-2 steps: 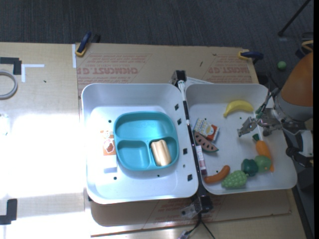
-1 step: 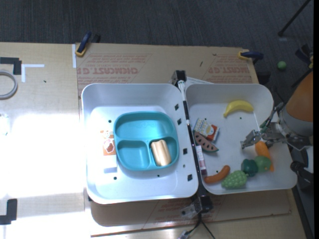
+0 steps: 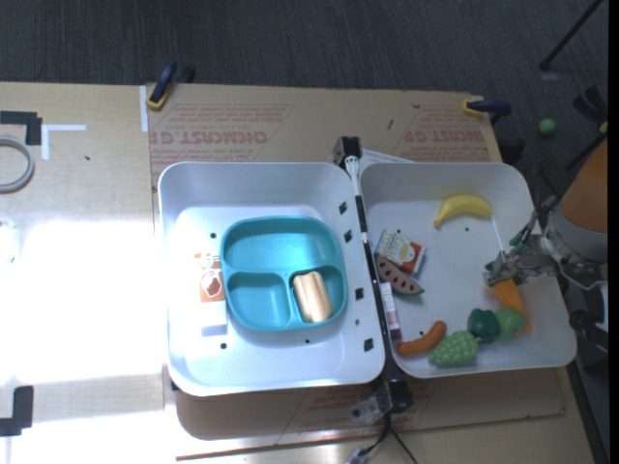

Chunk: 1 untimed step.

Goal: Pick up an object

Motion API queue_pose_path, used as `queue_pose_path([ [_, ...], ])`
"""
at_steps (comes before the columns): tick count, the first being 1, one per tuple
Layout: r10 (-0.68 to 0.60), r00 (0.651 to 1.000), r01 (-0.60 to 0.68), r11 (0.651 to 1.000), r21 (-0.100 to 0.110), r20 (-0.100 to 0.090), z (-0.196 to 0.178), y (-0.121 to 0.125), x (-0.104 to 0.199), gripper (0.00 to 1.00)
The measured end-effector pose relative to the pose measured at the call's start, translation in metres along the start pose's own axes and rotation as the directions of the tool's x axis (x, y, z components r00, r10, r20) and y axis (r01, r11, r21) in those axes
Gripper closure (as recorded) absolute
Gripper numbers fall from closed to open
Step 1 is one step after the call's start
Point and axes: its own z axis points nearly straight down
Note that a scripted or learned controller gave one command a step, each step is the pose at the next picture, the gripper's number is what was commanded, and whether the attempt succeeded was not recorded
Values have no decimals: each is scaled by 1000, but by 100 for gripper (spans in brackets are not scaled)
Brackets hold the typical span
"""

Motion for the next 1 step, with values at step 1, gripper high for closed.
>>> queue_pose_path([
  [1,-1,1000,1,1000,4,3,-71,9,36,100],
])
